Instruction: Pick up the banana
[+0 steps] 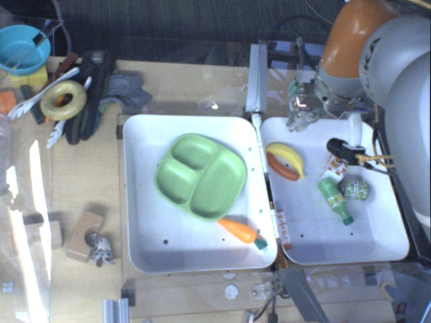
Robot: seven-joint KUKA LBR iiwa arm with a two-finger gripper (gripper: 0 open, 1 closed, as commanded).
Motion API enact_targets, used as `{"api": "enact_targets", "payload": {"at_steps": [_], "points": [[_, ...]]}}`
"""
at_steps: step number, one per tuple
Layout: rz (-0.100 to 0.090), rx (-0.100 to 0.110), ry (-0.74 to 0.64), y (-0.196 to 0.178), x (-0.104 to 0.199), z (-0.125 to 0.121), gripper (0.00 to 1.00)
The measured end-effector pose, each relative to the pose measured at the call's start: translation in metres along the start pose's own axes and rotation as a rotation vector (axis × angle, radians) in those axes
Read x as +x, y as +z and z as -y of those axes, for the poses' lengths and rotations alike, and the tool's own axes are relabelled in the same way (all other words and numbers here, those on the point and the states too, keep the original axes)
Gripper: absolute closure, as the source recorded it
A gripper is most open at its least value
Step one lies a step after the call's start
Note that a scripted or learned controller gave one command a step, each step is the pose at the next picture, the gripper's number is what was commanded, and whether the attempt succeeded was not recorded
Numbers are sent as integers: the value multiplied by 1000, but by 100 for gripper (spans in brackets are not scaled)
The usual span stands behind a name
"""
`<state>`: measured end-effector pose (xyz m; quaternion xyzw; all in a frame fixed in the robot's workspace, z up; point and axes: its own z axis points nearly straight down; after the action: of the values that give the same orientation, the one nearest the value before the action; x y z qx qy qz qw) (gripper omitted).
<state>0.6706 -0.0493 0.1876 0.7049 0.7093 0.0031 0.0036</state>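
Arm: grey with an orange band, reaching in from the right above the far edge of the right bin.
Tool: over the far left corner of the right bin, near the banana but apart from it; the view does not show whether it is spread or pressed together.
Banana: lies flat in the left part of the right bin, close to the wall between the bins.
Red item: possibly a sausage, touching the banana's near side.
Green bottle: lies on its side in the middle of the right bin, just beside a small round object.
Left bin: holds a green divided plate at its centre and a carrot near its front right corner.
Worktop: bears a yellow ring and a blue cup at far left.
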Motion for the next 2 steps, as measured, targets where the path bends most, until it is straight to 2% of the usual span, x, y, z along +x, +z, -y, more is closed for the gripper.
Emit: {"api": "enact_targets", "payload": {"at_steps": [1,2], "points": [[0,0,-1,0,0,0,0],[0,4,199,101,-42,16,0]]}}
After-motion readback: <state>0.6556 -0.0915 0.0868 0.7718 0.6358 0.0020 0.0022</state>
